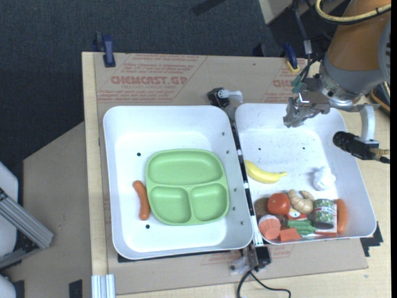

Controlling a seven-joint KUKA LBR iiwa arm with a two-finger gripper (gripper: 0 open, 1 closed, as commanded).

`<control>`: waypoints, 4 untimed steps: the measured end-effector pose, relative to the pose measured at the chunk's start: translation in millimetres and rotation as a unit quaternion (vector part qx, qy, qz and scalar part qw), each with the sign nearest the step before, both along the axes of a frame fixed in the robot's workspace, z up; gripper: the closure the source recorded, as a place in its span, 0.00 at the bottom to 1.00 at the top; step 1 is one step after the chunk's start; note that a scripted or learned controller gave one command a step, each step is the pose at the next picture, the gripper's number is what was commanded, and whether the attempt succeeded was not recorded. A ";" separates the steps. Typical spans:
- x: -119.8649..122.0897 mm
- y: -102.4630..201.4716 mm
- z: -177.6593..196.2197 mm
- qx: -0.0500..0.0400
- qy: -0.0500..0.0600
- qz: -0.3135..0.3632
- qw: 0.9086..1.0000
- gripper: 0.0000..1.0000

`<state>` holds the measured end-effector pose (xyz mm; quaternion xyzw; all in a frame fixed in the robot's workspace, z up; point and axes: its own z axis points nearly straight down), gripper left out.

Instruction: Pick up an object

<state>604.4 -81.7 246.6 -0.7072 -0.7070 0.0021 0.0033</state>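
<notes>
Toys lay in the right bin: a banana near the middle, a tomato and a little can piled at the front. We saw the gripper above the bin's back part, holding nothing. The left bin held a green tray and a sausage. The board read "CHEMCAST GP".

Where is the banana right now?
The banana lies in the right bin, near its left wall, just above the pile of toy food.
</notes>
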 end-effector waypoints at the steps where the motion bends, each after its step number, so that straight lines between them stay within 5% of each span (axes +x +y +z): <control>1: -54.2 5.8 -14.8 0.000 0.000 -0.001 1.000 1.00; 2: -92.0 62.8 22.9 0.001 -0.003 0.003 1.000 1.00; 3: -86.4 127.6 -42.3 0.001 0.001 0.004 1.000 1.00; 4: -55.8 152.5 -26.4 0.000 -0.006 0.002 1.000 1.00</control>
